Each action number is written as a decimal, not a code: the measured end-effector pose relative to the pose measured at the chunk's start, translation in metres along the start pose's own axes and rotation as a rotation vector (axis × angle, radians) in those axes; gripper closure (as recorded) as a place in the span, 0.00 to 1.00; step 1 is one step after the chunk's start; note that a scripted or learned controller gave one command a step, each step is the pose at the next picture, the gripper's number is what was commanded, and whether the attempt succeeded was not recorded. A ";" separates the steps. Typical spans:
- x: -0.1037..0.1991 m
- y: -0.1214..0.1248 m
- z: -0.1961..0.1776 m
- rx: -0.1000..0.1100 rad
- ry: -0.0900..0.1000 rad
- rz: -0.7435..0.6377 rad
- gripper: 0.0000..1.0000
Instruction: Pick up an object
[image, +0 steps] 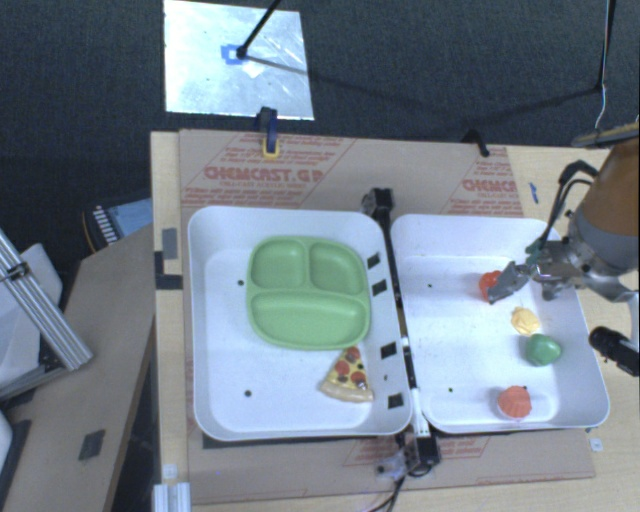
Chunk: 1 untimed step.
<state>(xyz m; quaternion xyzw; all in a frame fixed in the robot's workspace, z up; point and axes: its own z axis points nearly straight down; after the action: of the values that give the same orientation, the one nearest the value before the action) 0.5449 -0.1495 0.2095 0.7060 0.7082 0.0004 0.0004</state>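
In the right bin (450, 400) lie several small toy foods. A red piece (487, 284) sits near the bin's upper right, a yellow piece (525, 321) just below it, a green round piece (543, 350) under that, and an orange-red piece (514, 402) near the front wall. My gripper (520, 277) hangs over the right bin's upper right part, its tip right beside the red piece and partly covering it. Nothing is visibly lifted by it.
The left bin (215, 330) holds a green divided plate (305, 292) and a toy pizza slice (349, 376) in front of it. A black divider (393, 300) runs between the bins. The arm comes in over the right bin's right wall.
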 end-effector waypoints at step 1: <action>-0.002 0.000 0.042 0.003 0.001 0.001 0.00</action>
<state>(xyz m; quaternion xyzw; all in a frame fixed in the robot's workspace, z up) 0.5451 -0.1512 0.1677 0.7065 0.7077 -0.0006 -0.0010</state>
